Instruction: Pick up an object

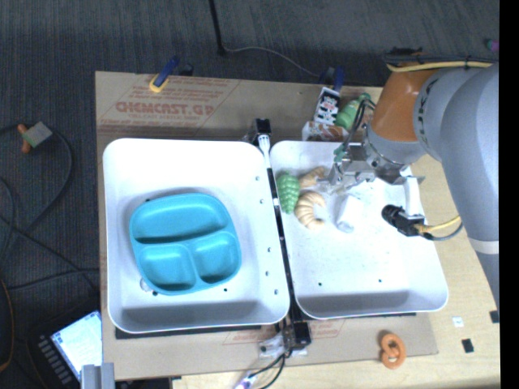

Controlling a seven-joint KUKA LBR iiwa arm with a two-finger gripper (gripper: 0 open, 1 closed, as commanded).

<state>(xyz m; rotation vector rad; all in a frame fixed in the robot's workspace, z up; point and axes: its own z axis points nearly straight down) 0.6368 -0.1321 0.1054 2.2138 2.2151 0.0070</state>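
Gripper (350, 171) state I cannot tell, nor whether it has hold of anything, as it hangs low over the right bin (369, 302)'s upper half. From left: a blue divided tray (185, 242) fills the left bin (122, 160); a green ridged toy (289, 191) and a beige shell-shaped toy (310, 208) lie together just left of the gripper, so descending squarely over one would serve best

Blue tray (185, 244), green toy (288, 190), perhaps ridged

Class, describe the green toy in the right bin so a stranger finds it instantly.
Find the right bin. Near its left wall lies a ribbed green toy, touching a beige spiral shell-like toy. It alone is green there.
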